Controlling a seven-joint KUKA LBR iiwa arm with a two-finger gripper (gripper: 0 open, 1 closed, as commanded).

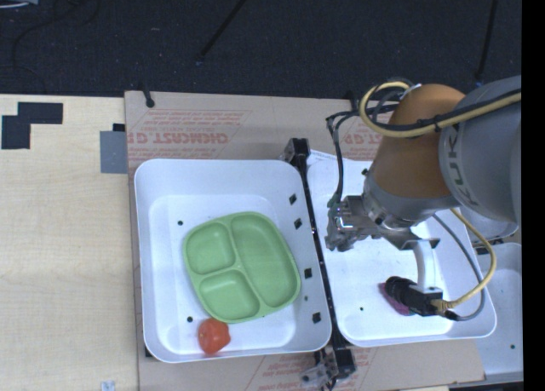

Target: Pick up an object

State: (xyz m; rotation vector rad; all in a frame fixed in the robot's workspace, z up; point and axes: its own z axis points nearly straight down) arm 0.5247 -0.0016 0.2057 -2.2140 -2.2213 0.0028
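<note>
The pale wooden bench (60, 236) runs along the left, bearing a black stepped mark (30, 121) and a grey square patch (111, 151) near its far part. Just right of these lies a brown cardboard sheet (213, 125) with red print, and both bins sit on it.

The left bin (162, 185) holds two things. A green plate (243, 266) with three compartments lies flat in the middle of the floor, turned a little askew to the bin's walls. A small orange-red thing (214, 336) rests at the bin's near edge, just beside the plate's near-left corner and close to the front wall. Whether it touches the plate cannot be told. These are the candidates for picking, and both lie well apart from the gripper.

A dark strip with clips runs between the two bins where their walls meet.

In the right bin (358, 317) the gripper (339, 234) hangs low over the left part of the floor, near the wall it shares with the left bin. From this angle it is a tangle of metal and cable — whether it is released or clenched cannot be told. Further right, on the near part of that bin's floor, a small purplish thing (395, 299) peeks out, mostly covered by robot hardware, so its shape stays unclear.

Above the gripper rises the orange band (417, 151), and the grey arm (481, 159) leaves toward the right.
</note>
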